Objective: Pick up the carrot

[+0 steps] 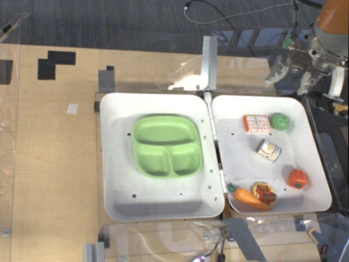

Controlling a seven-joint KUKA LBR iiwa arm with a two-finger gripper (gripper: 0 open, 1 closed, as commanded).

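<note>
The carrot [246, 198], orange with a green tip, lies along the front wall of the right bin [240, 152], near its front left corner. A round red and yellow toy food [264, 192] touches it on the right. My gripper [293, 75] hangs above the bench beyond the right bin's far right corner, well away from the carrot. Its fingers are spread apart with nothing between them.
The right bin also holds a red and white box [257, 124], a green ball [280, 121], a small tin can [269, 150] and a red pepper [297, 179]. A green divided plate [166, 145] lies in the left bin [117, 146]. A metal post [209, 64] stands behind the bins.
</note>
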